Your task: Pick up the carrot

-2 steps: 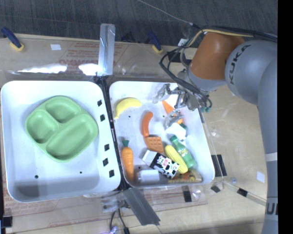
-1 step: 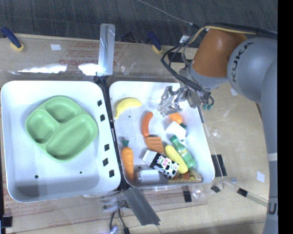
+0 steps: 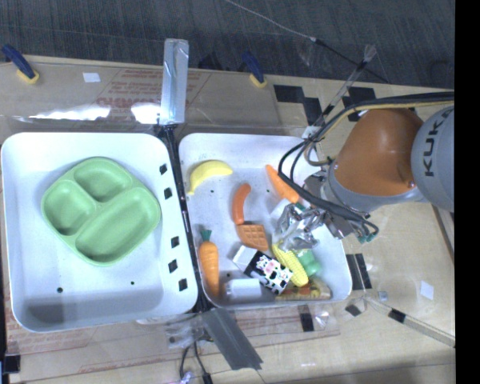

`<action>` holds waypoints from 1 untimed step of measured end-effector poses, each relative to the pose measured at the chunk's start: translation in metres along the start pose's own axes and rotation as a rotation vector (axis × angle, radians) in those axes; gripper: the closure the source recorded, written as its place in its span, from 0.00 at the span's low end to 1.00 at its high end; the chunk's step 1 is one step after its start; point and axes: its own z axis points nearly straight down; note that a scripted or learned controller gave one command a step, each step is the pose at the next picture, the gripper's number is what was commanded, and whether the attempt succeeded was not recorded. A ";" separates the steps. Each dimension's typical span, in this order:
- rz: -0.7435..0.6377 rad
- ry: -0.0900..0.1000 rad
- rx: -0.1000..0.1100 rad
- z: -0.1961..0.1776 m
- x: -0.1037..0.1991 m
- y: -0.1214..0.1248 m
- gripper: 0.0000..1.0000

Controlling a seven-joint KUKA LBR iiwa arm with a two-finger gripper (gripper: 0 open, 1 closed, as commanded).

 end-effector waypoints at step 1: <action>0.073 -0.005 0.003 -0.042 -0.048 0.002 1.00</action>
